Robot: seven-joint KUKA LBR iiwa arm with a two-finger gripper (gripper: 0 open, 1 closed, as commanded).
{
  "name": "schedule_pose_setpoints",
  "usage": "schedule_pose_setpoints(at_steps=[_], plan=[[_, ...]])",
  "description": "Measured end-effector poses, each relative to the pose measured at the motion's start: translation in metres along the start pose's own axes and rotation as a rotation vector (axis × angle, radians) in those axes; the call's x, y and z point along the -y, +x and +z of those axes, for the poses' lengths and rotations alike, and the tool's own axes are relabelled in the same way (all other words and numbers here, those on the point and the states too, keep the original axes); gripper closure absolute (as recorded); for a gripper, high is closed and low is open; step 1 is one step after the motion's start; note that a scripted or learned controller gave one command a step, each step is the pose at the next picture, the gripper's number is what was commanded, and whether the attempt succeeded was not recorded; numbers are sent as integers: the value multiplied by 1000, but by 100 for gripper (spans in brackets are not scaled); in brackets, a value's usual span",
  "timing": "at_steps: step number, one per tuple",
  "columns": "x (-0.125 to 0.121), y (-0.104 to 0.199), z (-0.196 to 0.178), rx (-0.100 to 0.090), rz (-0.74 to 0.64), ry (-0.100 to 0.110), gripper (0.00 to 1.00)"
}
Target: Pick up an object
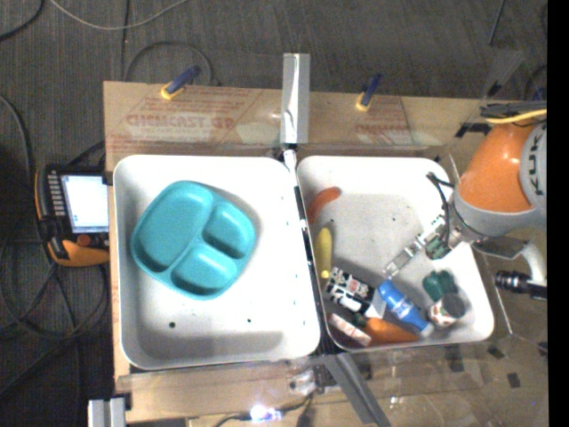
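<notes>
Right bin (373,169) bare at its far half, clutter (391,310) packed along near edge

two white bins (204,350), one teal plate (194,237)

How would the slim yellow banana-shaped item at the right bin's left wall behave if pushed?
The slim yellow banana-shaped item looks rounded and elongated, so it would probably roll or pivot rather than slide straight. It lies along the right bin's left wall, which likely blocks leftward travel. It looks like light plastic, probably stiff.
</notes>
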State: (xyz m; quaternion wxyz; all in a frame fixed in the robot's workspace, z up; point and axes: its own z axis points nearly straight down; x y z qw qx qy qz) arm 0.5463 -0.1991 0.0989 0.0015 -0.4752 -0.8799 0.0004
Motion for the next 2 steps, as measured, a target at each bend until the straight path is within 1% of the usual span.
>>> schedule_pose_setpoints(at_steps=[1,2], plan=[[57,18,-32,4,-106,-1,0],[50,19,9,10,-4,-10,0]])
